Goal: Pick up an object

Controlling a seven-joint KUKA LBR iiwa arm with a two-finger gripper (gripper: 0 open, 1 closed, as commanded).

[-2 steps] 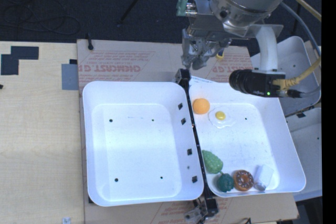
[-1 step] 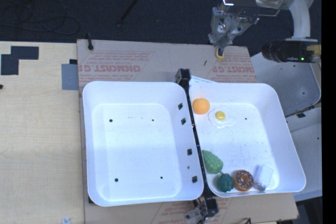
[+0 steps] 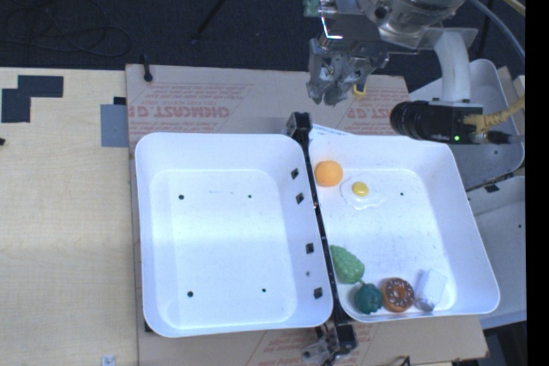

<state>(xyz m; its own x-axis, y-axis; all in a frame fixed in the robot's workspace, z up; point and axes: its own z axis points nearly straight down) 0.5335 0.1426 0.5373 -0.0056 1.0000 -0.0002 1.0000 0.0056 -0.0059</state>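
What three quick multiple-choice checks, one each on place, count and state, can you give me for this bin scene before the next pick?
1. Where does the round orange ball lie?
A. left white bin
B. right white bin, far corner by the divider
C. on the cardboard

2. How many things lie in the right white bin?
A. three
B. six
C. nine

3. Where is the two-finger gripper?
A. raised above the bins' far edge
B. pressed onto the brown sprinkled doughnut
C. down in the left bin

Answers:
1 B, it sits beside the fried egg toy.
2 B: ball, egg, light green lump, dark teal lump, brown sprinkled doughnut, small white block.
3 A, it hangs over the cardboard.
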